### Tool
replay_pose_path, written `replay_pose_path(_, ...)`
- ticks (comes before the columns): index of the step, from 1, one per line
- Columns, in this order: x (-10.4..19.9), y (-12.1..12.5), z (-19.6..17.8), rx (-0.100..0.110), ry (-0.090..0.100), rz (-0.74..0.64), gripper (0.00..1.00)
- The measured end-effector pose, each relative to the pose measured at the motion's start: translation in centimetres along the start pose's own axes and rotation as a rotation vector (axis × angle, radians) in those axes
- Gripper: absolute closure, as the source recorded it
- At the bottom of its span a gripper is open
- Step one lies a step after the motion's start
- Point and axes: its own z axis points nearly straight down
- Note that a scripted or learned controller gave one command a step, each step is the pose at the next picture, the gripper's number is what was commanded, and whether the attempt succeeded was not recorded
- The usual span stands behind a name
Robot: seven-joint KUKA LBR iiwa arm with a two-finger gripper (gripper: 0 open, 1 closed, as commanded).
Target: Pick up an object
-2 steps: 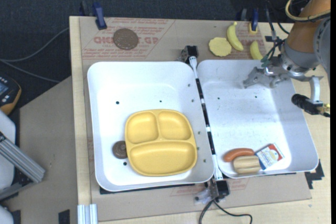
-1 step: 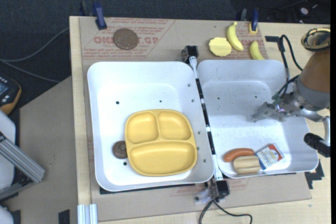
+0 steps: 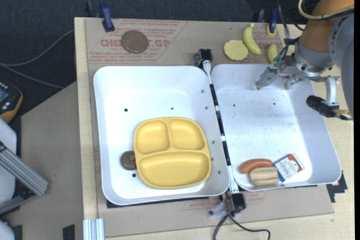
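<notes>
My gripper [image 3: 277, 80] hangs over the far edge of the right bin [image 3: 264, 121], its fingers spread open with nothing between them. At that bin's near edge lie a hot dog [image 3: 257, 171] and, touching it on the right, a small white, red and blue packet [image 3: 289, 166]. Both are far from the gripper. The left bin [image 3: 112, 93] holds a yellow divided plate [image 3: 171, 152] with a brown cookie [image 3: 128, 161] at its left edge.
On the board behind the bins lie a banana [image 3: 251, 39], a yellow wavy disc [image 3: 235, 50], a small yellow piece [image 3: 273, 53] and a brown cookie [image 3: 134, 41]. The grey arm with its orange band [image 3: 323, 25] comes in from the upper right.
</notes>
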Motion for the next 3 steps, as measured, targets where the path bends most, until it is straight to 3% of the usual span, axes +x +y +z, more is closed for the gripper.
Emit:
replay_pose_path(1,1.4,-8.9,0.1,0.018,0.005,0.009,0.00)
replay_pose_path(2,-0.6,-19.2,-3.9,0.016,0.002,0.015,0.00)
replay_pose_path(3,5.4,-13.2,0.2,0.009,0.005,0.000,0.00)
